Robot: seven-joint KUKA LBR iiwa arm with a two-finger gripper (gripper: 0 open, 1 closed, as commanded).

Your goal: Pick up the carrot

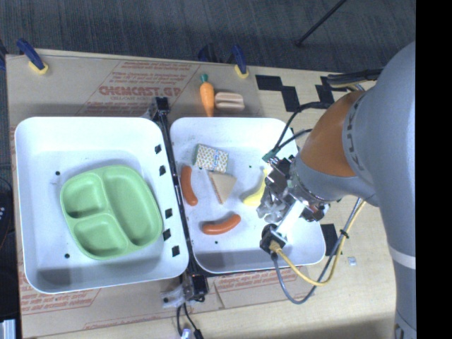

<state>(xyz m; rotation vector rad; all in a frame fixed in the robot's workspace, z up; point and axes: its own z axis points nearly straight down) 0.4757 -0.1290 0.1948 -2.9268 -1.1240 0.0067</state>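
On the bench behind the right bin, the small orange green-topped toy carrot [206, 96] looks light, rigid and smooth, best gripped across its thicker middle. Whether the end effector [272, 207] is apart or together cannot be told.

A single fixed camera looks down at a slant on the counter [106, 76], taking in both white bins [42, 140] closely.

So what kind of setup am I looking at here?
Probably a lab test bench for robot picking: two white bins side by side on cardboard held by clamps, with toy food such as the carrot scattered about.
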